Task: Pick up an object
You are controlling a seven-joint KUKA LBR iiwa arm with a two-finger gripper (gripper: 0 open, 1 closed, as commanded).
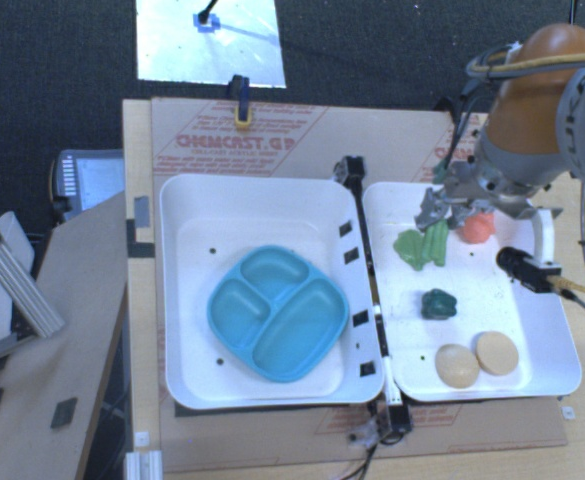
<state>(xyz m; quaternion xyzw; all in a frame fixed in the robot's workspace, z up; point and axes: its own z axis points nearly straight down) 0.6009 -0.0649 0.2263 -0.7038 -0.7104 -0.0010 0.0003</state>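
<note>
Right now the gripper [440, 208] sits low in the right bin [552, 363], touching the green toy's [424, 245] top, grip state impossible to tell, so nothing looks lifted yet.

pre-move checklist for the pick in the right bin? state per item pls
1. Gripper over right bin: ok.
2. Gripper at the green piece: ok, at its top end.
3. Piece between jaws: cannot tell.
4. Orange piece close beside the target: not ok, may get bumped.
5. Dark green lump and two tan discs apart from the target: ok.
</note>
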